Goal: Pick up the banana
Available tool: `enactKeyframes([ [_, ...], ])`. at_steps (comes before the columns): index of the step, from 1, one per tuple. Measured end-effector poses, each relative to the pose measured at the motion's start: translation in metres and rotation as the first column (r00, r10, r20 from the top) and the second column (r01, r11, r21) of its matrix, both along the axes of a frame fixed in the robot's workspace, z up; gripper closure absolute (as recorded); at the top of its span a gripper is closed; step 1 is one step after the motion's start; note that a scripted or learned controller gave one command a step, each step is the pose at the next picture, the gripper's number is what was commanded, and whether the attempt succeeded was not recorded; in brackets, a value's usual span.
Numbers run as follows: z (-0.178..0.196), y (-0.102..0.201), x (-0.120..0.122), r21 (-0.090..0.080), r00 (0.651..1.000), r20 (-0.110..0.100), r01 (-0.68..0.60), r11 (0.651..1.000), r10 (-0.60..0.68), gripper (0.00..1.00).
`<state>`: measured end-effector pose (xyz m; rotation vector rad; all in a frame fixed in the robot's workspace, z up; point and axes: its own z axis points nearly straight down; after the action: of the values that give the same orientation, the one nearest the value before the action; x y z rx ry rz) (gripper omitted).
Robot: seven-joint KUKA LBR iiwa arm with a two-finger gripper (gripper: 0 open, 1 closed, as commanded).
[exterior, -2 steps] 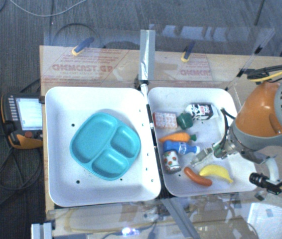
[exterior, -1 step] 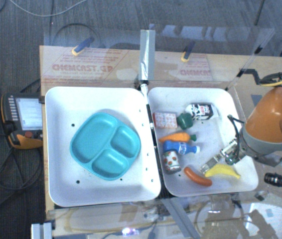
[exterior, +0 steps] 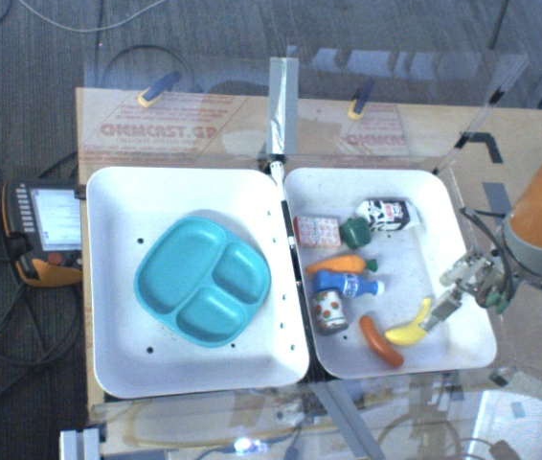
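One fixed camera high above the worktop [exterior: 99, 123], looking down at a slant, far enough to take in both white bins whole, left bin [exterior: 108, 286] and right bin [exterior: 462, 348] side by side, dark carpet [exterior: 41, 56] around, arm [exterior: 539, 218] entering from the right edge

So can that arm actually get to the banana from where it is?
Probably yes. The gripper is already right at the banana, which lies near the right bin's front edge with nothing on top of it; only the hot dog crowds its left side.

Partly hidden, partly cut off

Arm [exterior: 539, 220] cropped at right edge; banana [exterior: 411, 328] tip covered by gripper [exterior: 446, 301]; finger gap unreadable.
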<state>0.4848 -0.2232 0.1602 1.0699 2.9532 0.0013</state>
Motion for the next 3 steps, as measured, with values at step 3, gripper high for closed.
enactKeyframes([
  [3,-0.070,0.001,0.084,-0.010,0.895,0.014,-0.445,0.895,0.445,0.00],
])
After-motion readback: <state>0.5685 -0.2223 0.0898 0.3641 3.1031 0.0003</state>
